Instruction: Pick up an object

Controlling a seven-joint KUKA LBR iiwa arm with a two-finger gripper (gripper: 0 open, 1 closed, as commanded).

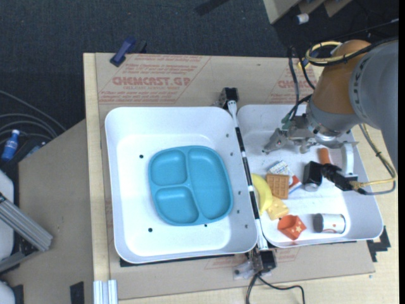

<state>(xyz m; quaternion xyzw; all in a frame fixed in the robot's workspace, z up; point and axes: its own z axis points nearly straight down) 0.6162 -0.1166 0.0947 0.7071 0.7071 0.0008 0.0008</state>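
On the bench, two shallow white bins side by side: left bin (120, 189), right bin (361, 217).

Left bin contents: one light-blue plastic divided plate (190, 185), three compartments, lying flat near the middle.

Right bin contents, grouped along its left and near side:
- yellow banana-shaped toy (263, 192), against the dividing wall;
- tan waffle-textured square piece (277, 185), just beside the banana;
- small white-and-blue wrapper (278, 168), above the waffle piece;
- red angular plastic piece (291, 227), near the front rim;
- white cylinder with a dark end (328, 222), lying on its side, right of the red piece;
- black blocky object (312, 173), mid-bin;
- small orange cylinder (323, 155), near the wrist.

Arm: grey with orange band (338, 75), entering from the right, wrist over the far part of the right bin. Gripper (297, 138) low over the bin floor; how wide it stands, and whether it grips anything, cannot be told.
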